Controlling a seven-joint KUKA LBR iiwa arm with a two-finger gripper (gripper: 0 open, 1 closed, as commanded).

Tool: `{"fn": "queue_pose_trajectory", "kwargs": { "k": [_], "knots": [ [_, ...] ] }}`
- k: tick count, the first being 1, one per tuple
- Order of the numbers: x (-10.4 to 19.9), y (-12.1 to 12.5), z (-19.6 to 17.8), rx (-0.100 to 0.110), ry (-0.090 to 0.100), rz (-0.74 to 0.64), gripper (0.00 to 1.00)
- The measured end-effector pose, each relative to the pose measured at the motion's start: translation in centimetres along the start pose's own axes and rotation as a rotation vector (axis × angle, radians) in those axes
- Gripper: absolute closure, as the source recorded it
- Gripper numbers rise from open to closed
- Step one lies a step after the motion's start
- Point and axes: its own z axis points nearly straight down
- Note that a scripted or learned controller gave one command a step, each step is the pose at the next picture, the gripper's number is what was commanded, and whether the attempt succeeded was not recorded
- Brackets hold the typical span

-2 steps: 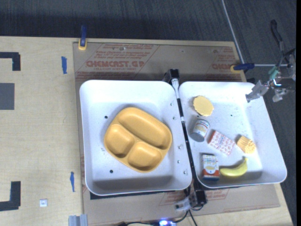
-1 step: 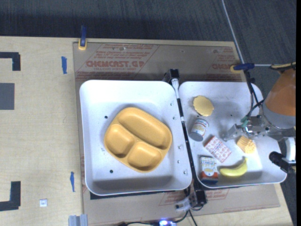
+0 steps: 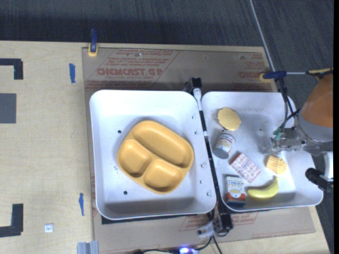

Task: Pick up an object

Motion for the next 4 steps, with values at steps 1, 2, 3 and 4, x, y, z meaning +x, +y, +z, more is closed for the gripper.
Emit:
{"fn": "queue_pose_trajectory", "kwargs": {
  "k": [1, 2, 3, 4],
  "knots": [
    [6.7, 7.7, -3.0, 0.005, 0.005, -0.003, 1.0],
    [-0.2, -1.3, 1.0, 0.006, 0.001, 0.001, 1.0],
    [10.5, 0.7, -3.8, 0.005, 0.004, -0.003, 1.0],
    [10.4, 0.7, -3.8, 0.005, 0.003, -0.002, 0.0]
  ]
}}
